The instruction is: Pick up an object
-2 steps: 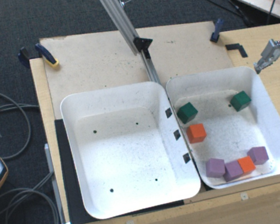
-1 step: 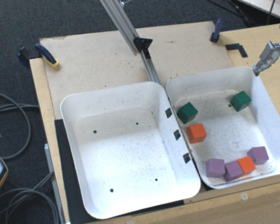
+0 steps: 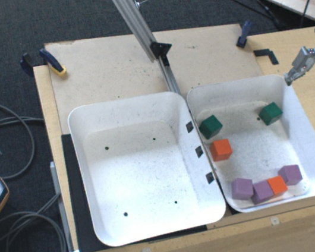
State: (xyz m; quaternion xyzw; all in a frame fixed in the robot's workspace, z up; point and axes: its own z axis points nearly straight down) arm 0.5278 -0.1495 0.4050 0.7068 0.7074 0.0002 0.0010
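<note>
purple and orange blocks (image 3: 267,186) line the right bin's (image 3: 310,131) near edge; tool (image 3: 299,65) state unclear, beside its far corner.

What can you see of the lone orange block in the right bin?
The orange block is a small matte cube, foam-like in look, lying flat and slightly turned on the right bin's speckled floor near its left wall. It sits just below a green block, apparently apart from it. Nothing grips it.
</note>
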